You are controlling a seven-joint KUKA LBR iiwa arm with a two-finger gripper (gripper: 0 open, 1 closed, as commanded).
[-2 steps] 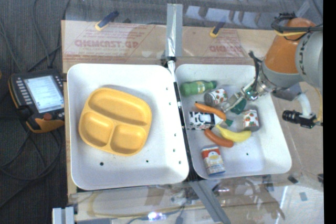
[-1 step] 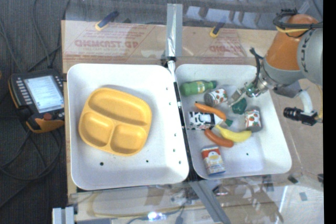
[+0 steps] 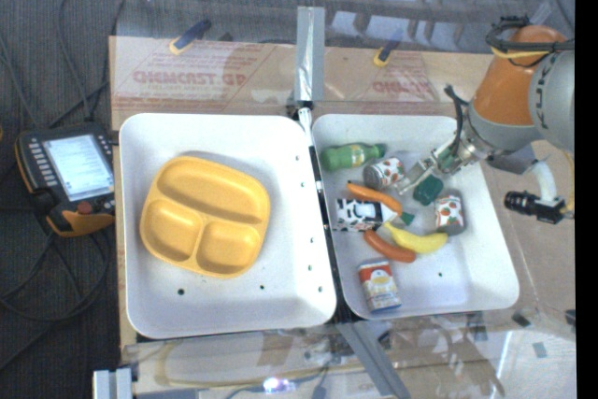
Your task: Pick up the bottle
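Bottle [image 3: 351,154], green and lying flat near the right bin's [image 3: 486,280] far-left corner, looks light, rigid, slick; grip across its body. Gripper [image 3: 420,171] hovers nearby; its grasp I cannot tell.

The clear plastic sheet [image 3: 177,78] lying flat behind the bins carries red lettering that reads "CHEMCAST GP", well away from the fingers, beyond the left bin's far rim. A second red imprint of the same kind shows on the sheet [image 3: 397,87] nearer the fingers, too broken to read. The labels on the cans and the cow-patterned carton [image 3: 355,214] close below the fingers are too small to make out. The handheld pendant's screen [image 3: 75,162] shows no legible text.
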